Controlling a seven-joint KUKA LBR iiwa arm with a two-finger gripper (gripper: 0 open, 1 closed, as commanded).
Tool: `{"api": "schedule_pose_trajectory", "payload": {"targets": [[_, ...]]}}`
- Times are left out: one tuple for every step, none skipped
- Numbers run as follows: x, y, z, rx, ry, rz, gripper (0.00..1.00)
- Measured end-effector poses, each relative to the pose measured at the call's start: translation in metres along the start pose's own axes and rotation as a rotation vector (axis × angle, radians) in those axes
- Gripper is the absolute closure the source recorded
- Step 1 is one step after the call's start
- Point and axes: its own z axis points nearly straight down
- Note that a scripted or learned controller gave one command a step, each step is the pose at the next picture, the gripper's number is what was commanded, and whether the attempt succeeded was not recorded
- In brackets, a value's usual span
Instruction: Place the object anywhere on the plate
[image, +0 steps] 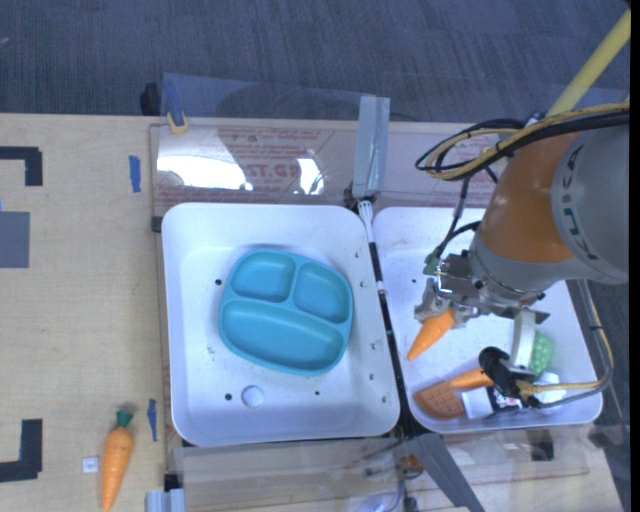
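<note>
At the near left edge of the worktop (80, 300), outside the bins, lies a green-topped carrot (117, 456), its leafy end pointing away from the camera, with a strip of blue tape (152, 420) just beside it. To its right sits the left bin (190, 250), and in the middle of it rests the blue plate (287, 310), divided into three compartments, two small ones at the far side and one long one at the near side; nothing lies on it. Next comes the right bin (400, 250). Above its left half hangs the hand (448, 312), closed on the thick end of a plain orange carrot (428, 337), whose tip slants down toward the near left, close to the wall between the bins and well apart from the plate. In the near part of this bin lie a tan-brown rounded piece (435, 401) and, touching it, a small orange piece (468, 380); a pale green piece (541, 352) lies farther right. The grey arm (600, 210) with its orange band (530, 210) reaches in from the right.
</note>
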Motion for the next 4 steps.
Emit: {"api": "schedule_pose_trajectory", "payload": {"targets": [[0.000, 0.000, 0.000, 0.000, 0.000, 0.000, 0.00], [-0.066, 0.069, 0.063, 0.002, -0.003, 0.425, 0.00], [-0.047, 0.089, -0.002, -0.005, -0.001, 0.175, 0.00], [-0.108, 0.025, 0.061, 0.008, -0.002, 0.889, 0.00]]}}
